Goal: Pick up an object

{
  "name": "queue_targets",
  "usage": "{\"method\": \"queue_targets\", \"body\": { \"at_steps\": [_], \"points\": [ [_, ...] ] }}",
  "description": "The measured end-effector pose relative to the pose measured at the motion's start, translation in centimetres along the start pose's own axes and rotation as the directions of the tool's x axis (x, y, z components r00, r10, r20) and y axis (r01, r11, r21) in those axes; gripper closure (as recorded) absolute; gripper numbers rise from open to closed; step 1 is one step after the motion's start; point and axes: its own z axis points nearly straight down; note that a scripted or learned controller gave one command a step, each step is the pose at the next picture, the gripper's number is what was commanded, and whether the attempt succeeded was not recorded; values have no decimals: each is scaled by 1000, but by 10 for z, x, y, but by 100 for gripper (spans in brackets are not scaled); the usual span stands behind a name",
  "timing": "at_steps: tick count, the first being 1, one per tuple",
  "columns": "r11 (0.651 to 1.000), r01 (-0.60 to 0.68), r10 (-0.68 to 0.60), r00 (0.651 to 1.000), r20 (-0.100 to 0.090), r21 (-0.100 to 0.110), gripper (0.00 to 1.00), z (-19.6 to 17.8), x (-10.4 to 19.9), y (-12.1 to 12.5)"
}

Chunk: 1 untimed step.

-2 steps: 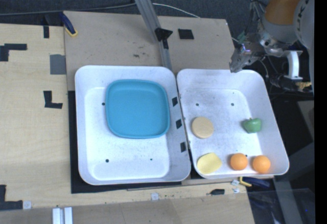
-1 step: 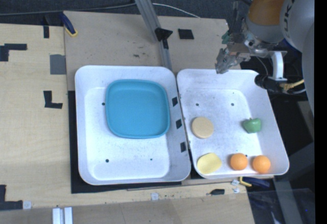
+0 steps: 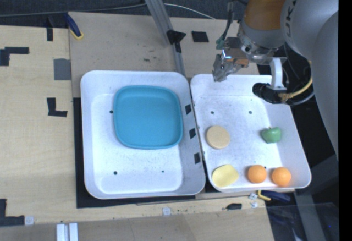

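In the right bin point(image 3: 242, 103) lie a tan round disc point(image 3: 218, 137), a pale yellow piece point(image 3: 225, 175), two orange balls point(image 3: 256, 174) point(image 3: 281, 176) near the front edge, and a small green object point(image 3: 271, 135) by the right wall. My gripper point(image 3: 221, 73) hangs over the bin's far left corner, well away from all of them. Nothing shows between its fingers.
The left bin point(image 3: 93, 124) holds a blue square plate point(image 3: 148, 116). A grey metal pole point(image 3: 159, 9) slants across the bench behind the bins. Black cable point(image 3: 275, 93) loops beside the right bin's far edge. The arm fills the upper right.
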Motion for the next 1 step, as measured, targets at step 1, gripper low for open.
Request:
{"method": "queue_targets", "body": {
  "at_steps": [1],
  "points": [
    [1000,-1,1,1000,0,1,100,9,47,-1]
  ]
}}
